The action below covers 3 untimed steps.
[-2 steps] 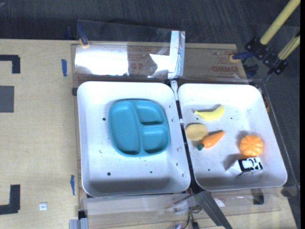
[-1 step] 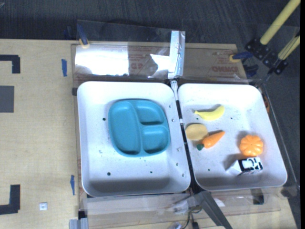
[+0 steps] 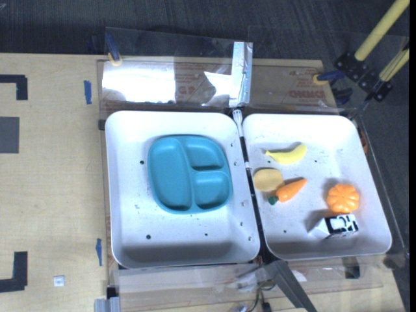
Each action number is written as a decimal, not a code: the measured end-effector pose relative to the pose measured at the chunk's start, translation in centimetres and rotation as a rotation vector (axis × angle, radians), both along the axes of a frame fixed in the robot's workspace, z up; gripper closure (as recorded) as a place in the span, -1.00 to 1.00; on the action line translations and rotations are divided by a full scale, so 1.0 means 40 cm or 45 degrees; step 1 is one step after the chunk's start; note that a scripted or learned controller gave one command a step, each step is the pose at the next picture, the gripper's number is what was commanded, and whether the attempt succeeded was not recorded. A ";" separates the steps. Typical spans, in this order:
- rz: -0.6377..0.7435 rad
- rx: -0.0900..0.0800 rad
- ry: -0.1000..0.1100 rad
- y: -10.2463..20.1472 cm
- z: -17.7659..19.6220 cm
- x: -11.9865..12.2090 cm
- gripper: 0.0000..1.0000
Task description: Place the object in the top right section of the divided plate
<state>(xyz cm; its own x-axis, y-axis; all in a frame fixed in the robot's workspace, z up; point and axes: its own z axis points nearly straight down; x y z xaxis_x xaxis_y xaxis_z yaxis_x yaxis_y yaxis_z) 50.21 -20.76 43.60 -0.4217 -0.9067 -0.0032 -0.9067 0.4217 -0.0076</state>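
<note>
A blue divided plate (image 3: 190, 172) lies in the middle of the left white bin (image 3: 130, 233), with one long section on its left and two smaller sections on its right. In the right white bin (image 3: 370, 239) lie a yellow banana (image 3: 286, 153), a tan rounded piece (image 3: 266, 178), an orange carrot (image 3: 290, 189), an orange pumpkin (image 3: 342, 197) and a small black-and-white block (image 3: 340, 225).
A clear plastic sheet (image 3: 172, 77) and a shiny metal post (image 3: 241, 73) stand behind the bins. Yellow rods with black clamps (image 3: 374, 38) cross the top right corner. The wooden bench (image 3: 49, 174) stretches to the left, marked with black tape.
</note>
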 end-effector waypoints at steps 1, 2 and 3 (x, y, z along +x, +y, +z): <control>0.205 0.000 0.007 -0.013 0.001 -0.054 1.00; 0.642 -0.003 0.004 -0.038 -0.001 -0.054 1.00; 1.344 -0.006 0.005 -0.001 -0.002 -0.053 1.00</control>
